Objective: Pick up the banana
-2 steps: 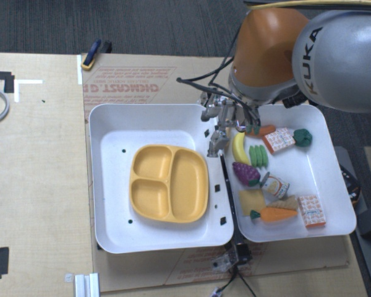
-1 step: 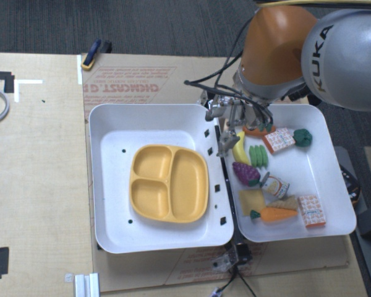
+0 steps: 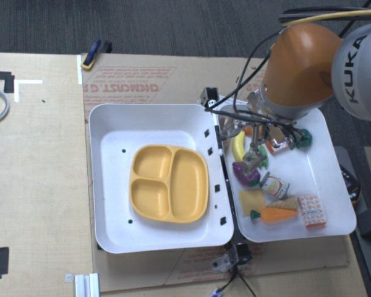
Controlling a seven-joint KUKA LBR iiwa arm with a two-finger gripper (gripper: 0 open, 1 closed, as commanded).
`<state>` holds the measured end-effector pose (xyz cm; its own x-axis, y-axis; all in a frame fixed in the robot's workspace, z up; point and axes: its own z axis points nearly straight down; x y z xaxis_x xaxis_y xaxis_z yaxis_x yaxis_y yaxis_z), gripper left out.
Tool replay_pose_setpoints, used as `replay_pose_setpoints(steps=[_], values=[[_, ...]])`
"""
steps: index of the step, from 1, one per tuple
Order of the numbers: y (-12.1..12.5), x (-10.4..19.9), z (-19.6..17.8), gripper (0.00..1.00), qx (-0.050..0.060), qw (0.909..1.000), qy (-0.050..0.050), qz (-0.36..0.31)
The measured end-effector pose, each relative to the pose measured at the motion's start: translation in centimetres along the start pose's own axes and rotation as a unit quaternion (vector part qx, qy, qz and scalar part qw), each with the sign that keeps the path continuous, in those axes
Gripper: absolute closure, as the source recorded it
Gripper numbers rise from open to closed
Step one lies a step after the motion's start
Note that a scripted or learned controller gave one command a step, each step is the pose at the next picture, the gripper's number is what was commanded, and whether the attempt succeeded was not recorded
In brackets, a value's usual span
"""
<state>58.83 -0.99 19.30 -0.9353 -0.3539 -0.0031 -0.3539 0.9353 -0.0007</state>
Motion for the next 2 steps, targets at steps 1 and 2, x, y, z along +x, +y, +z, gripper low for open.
replay_pose_setpoints(steps=[1,2], values=[[-0.5,-4.7,0.0,0.00,0.000,0.9866,-0.001,-0.163],[-1.6,-6.4,0.0,0.00,0.000,0.9769,-0.002,-0.214]])
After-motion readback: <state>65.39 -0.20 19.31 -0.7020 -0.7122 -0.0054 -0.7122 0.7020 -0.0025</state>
